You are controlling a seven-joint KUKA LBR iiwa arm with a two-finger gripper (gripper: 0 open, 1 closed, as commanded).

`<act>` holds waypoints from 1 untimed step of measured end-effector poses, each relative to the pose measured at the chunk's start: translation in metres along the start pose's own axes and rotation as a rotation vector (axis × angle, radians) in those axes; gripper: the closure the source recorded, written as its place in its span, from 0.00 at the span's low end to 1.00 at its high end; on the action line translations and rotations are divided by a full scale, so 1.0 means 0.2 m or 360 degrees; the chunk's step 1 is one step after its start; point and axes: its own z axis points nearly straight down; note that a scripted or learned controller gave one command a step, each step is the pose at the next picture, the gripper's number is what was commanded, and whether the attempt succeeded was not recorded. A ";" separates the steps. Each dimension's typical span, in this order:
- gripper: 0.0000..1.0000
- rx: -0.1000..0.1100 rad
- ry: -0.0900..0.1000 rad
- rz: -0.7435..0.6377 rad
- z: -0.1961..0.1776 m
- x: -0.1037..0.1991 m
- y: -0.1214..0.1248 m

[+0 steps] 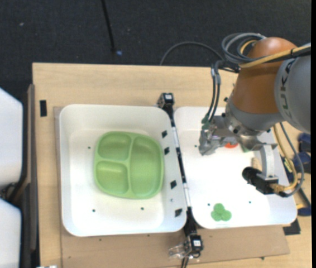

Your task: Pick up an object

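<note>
Arm (261,91): reached in from the right, bent down over the right bin (202,205).
Claw (216,140): low near the bin's upper left; grip state could not be told.
Green object (221,212): lay on the bin floor near the front edge, well apart from the claw.
Green plate (129,164): sat in the left bin (74,205).

Dark grey carpet floor (63,21) behind a light wooden bench (119,82). Black cables (106,18) trail across the floor past the bench's far edge. White boxes (1,144) stand off its left edge. Even light.
</note>
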 end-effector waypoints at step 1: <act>1.00 -0.0001 0.0002 -0.0003 -0.03 0.26 0.02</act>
